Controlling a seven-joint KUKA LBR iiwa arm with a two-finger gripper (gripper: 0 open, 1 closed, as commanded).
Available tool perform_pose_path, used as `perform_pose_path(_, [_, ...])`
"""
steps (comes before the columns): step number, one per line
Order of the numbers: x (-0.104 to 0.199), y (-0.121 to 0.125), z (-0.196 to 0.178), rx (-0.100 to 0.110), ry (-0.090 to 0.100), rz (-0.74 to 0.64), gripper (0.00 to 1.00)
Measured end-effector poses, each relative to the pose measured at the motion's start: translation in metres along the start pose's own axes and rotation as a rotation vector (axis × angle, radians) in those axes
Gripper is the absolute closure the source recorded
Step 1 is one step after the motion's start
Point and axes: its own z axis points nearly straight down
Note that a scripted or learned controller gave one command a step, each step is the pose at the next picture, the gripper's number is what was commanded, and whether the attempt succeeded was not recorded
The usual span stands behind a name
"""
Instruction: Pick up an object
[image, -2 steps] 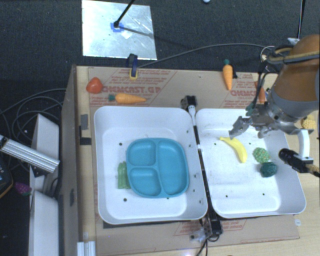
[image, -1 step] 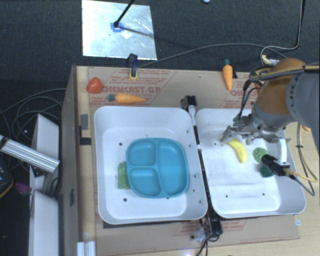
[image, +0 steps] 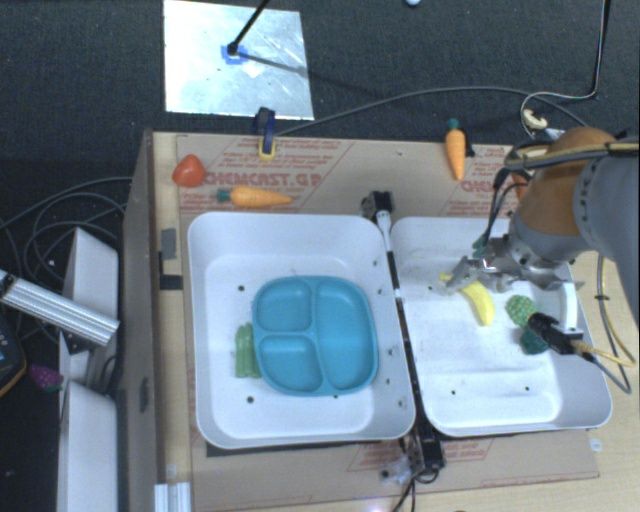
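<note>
In the right bin (image: 500, 400) a yellow banana (image: 481, 304) lies near the middle. A knobbly green toy (image: 519, 308) sits just to its right. My gripper (image: 463, 276) hangs low over the same bin, right at the banana's upper left end. I see nothing held in it. The grey arm with its orange band (image: 560, 195) reaches in from the right above these things.
The left bin (image: 220, 400) holds a blue divided plate (image: 314, 334) with a green piece (image: 244, 352) against its left side. On the cardboard behind the bins lie two carrots (image: 256, 197) (image: 456, 150) and a red-orange toy (image: 188, 171).
</note>
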Motion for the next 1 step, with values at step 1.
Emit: perform_pose_path(1, [0.0002,0.0013,-0.0112,-0.003,0.0,-0.001,1.0])
